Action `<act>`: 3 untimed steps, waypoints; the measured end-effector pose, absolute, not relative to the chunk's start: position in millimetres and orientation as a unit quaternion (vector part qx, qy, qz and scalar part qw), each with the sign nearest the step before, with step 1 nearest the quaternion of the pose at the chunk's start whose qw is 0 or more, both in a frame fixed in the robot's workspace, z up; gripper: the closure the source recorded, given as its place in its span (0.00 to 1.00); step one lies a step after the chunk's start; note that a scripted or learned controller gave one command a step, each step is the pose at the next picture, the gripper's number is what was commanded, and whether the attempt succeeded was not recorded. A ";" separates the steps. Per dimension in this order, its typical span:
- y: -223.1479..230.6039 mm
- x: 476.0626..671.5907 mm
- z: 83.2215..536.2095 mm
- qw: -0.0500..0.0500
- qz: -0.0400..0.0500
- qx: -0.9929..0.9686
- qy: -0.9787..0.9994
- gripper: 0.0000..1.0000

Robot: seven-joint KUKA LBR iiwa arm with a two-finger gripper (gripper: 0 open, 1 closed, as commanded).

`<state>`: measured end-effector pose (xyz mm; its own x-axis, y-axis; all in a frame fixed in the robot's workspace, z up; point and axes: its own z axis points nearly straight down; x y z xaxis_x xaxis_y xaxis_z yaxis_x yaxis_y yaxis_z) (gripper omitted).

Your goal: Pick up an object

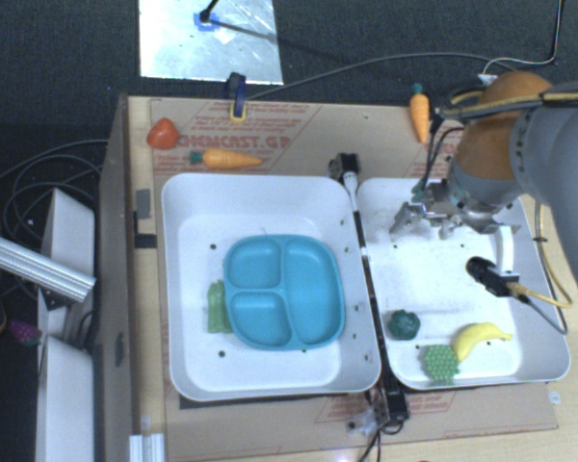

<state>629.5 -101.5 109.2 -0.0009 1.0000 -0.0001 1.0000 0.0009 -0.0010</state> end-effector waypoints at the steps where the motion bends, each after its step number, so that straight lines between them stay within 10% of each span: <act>1: -101.6 631.2 121.3 -0.002 -0.001 -0.706 -0.708 1.00; 2: -101.6 632.1 132.3 -0.003 -0.002 -0.706 -0.708 1.00; 3: -101.5 632.0 132.1 -0.003 -0.002 -0.706 -0.708 0.00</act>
<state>632.0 -101.5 132.1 -0.0033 1.0000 -0.0007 1.0000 0.0033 0.0066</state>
